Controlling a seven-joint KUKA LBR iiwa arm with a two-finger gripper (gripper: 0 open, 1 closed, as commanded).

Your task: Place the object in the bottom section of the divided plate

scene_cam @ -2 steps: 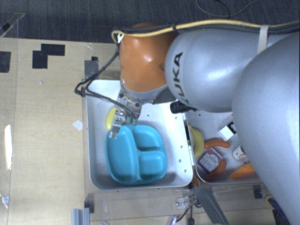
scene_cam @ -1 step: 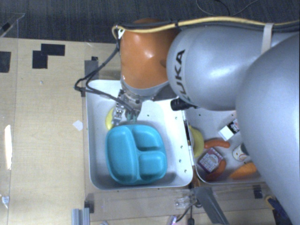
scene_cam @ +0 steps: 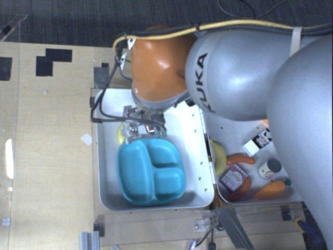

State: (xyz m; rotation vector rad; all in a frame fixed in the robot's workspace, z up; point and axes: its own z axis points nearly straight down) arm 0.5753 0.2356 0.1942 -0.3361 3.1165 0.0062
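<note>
i have the gripper (scene_cam: 143,125) low over the left bin (scene_cam: 193,139), just at the far edge of the blue divided plate (scene_cam: 151,172). the arm (scene_cam: 229,72) covers most of the far half of that bin, so my look at the tool is poor. i cannot tell how the jaws stand; the metal parts blur together under the orange wrist (scene_cam: 158,69).

a small yellow-green object (scene_cam: 121,133) peeks out just left of the gripper, beside the plate's far-left corner and touching or nearly touching the tool. whether it is held or lying on the bin floor, i cannot say. the plate's three sections look bare from here.

the right bin (scene_cam: 221,190) holds loose items: a yellow piece (scene_cam: 219,158), a dark packet (scene_cam: 233,178), a carrot-like thing (scene_cam: 270,189).

my judgement: this is the carry or approach step, with placing not yet done. the next move calls for bringing the object over the plate's section nearest the camera, low enough to release inside its rim and not on a divider.
</note>
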